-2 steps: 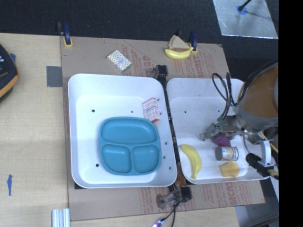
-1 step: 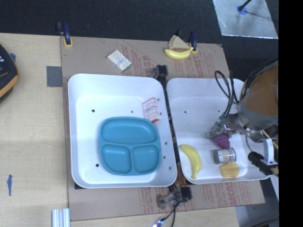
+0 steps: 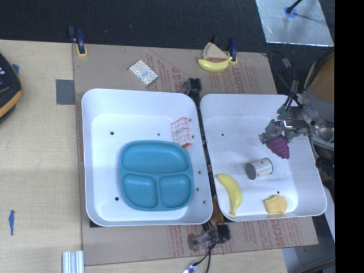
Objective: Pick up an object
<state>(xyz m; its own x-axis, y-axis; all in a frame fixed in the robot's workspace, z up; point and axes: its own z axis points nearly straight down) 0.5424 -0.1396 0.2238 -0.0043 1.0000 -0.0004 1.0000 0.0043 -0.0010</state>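
Closest to the lens, along the near rim of the right bin (image 3: 318, 201), sit a yellow crinkled piece (image 3: 275, 204) and a banana (image 3: 230, 193), both below and to the left of the gripper (image 3: 277, 132). That gripper hangs over the far right part of the same bin, at the end of the arm (image 3: 318, 104) coming in from the right. Directly beneath and touching it, as far as the slant allows, is a purple bunch of grapes (image 3: 279, 147), the likeliest target. A small grey can (image 3: 259, 169) lies on its side just below and left of the grapes, close but apart from them. Judging by this, the step in hand is the grasp itself: the tool is down at the object, not travelling. Whether the dark metal parts are spread or closed I cannot tell, and nothing shows the grapes clearly pinched between them, so I would not call it held. The next move calls for a firm closure on the soft, lumpy bunch and then a straight lift, keeping clear of the can. Far to the left of the tool, the left bin (image 3: 91, 152) carries 1 blue divided plate (image 3: 156, 174) and a small red-and-white packet (image 3: 181, 132)
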